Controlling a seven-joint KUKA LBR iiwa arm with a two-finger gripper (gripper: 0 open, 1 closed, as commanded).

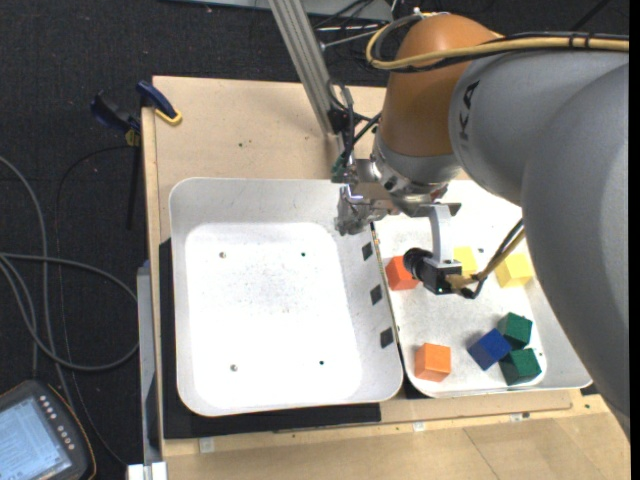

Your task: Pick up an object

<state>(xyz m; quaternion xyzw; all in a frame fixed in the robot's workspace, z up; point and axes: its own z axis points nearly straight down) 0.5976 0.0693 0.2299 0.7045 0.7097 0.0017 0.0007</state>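
My gripper [351,215] hangs low over the top of the divider between the two bins, its tips dark and small against the rim. The right bin [565,376] holds the blocks. A red-orange block [399,272] lies just right of and below the gripper. Further right are two yellow blocks [465,260] [514,269]. Near the front sit an orange block [432,361], a blue block [489,348] and two green blocks [516,327] [521,367]. My arm covers the bin's back right part.
The left bin [182,200] lies beside the gripper, on its left. A metal rail [300,48] slants down from the back toward the wrist. A blue and yellow clamp [150,98] grips the bench's back left corner. Cables and a tablet [30,433] lie off the bench.
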